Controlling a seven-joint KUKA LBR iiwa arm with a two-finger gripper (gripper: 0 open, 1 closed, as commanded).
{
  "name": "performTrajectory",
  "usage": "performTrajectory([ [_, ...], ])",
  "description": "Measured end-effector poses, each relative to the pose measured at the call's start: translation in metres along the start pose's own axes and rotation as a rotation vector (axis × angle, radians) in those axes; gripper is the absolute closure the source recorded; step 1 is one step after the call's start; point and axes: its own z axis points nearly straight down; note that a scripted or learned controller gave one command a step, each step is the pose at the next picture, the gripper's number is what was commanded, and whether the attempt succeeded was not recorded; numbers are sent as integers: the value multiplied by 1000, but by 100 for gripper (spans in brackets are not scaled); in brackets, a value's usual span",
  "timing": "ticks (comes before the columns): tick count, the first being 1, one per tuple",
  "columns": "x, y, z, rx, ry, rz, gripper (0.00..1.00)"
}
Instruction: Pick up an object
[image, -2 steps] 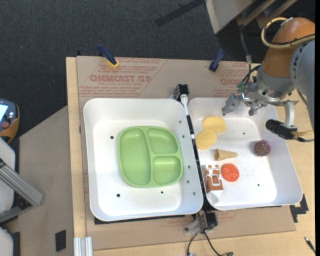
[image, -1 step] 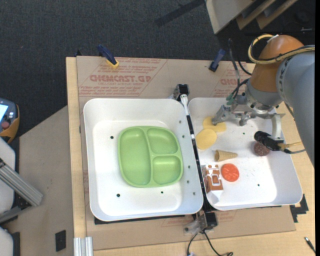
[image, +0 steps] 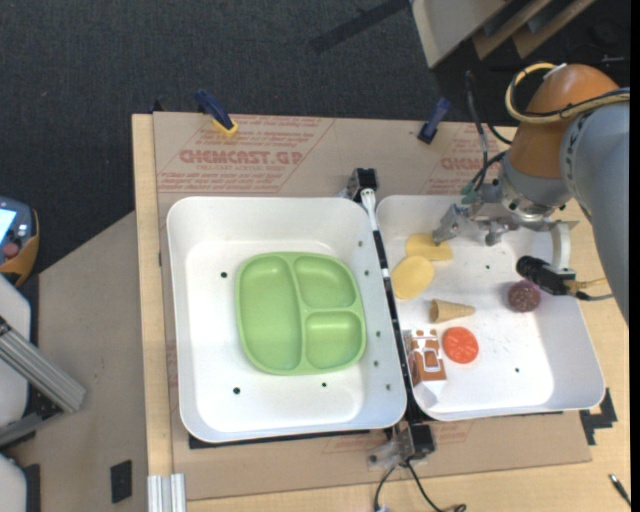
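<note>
On the left of the desk (image: 160, 420), the left white bin (image: 200, 400) holds a green divided tray (image: 298, 312) lying flat near its middle, with three compartments, all bare. A dark strip between clamps runs along the seam where the two bins meet. Just past that seam, the right white bin (image: 520, 390) carries the small items: a brown-and-white packet (image: 426, 358) against its left wall, a round yellow piece (image: 412, 276) above it, and a paler yellow block (image: 428, 248) touching that piece's upper edge. A small cone (image: 452, 311) lies on its side near the middle, with a red-orange disc (image: 460, 346) just below it. Further right sits a dark reddish ball (image: 523, 296), apart from the others. The gripper (image: 470, 222) hangs over the bin's upper part, close beside the paler yellow block; whether it is released or clenched I cannot tell, and nothing is seen in its grasp. The grey arm with its orange band (image: 560, 100) reaches in from the upper right.
</note>
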Motion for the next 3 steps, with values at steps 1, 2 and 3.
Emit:
performTrajectory([
  [1, 1, 0, 0, 1, -1, 0, 0],
  [2, 33, -1, 0, 5, 2, -3, 0],
  [3, 52, -20, 2, 11, 3, -1, 0],
])
